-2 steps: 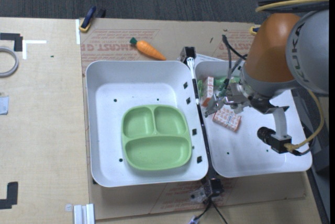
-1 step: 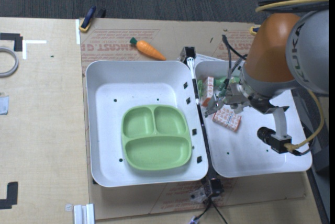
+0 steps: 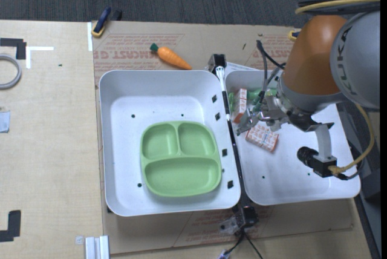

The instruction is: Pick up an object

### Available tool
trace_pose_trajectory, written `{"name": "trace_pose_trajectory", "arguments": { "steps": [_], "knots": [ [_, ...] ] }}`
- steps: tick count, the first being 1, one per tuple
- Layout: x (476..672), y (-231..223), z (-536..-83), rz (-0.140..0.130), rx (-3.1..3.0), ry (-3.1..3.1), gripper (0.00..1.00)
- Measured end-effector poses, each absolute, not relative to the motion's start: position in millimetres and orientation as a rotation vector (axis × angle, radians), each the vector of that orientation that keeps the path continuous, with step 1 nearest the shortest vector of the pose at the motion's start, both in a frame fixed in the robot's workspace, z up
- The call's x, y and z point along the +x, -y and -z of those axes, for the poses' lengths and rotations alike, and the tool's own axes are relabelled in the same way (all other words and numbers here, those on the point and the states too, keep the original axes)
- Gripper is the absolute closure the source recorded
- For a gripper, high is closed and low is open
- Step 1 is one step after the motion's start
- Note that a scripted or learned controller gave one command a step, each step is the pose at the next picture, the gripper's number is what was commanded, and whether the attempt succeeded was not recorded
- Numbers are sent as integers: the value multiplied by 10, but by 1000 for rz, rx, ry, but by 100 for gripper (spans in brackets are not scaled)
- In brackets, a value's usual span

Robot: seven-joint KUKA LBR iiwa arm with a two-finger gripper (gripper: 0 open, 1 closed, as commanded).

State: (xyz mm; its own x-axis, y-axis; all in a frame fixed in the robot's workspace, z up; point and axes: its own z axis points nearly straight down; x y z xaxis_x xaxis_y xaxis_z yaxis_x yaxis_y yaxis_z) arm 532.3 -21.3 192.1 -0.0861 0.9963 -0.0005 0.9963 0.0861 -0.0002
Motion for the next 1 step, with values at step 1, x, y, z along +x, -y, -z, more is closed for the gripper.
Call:
{"name": "trace_pose_trajectory", "arguments": {
  "steps": [1],
  "knots": [
    [5323, 213, -1921, 1, 2123, -2315, 0]
  ]
}}
